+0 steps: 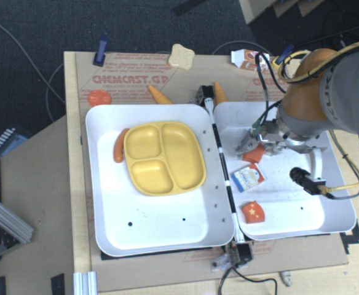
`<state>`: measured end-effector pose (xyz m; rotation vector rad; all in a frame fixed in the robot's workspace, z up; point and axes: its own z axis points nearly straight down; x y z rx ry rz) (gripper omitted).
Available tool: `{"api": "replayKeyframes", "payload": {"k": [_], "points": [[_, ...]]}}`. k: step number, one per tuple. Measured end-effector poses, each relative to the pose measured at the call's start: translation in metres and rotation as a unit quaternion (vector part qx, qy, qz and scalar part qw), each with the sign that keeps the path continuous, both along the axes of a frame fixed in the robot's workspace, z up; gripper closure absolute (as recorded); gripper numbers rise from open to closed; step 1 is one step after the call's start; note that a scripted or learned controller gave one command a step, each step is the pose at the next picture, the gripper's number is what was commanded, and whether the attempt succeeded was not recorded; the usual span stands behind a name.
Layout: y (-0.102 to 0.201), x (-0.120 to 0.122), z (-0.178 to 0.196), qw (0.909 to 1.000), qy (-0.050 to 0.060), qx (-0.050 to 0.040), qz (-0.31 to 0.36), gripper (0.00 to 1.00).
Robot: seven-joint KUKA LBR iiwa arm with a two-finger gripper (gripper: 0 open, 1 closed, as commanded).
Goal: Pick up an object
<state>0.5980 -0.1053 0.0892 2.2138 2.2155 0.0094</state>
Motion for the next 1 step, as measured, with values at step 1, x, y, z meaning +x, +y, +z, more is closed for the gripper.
{"api": "replayKeyframes", "payload": {"k": [1], "points": [[-0.0023, 0.0008, 0.011, 1.0, -0.002, -0.0024, -0.001, 1.0]]}}
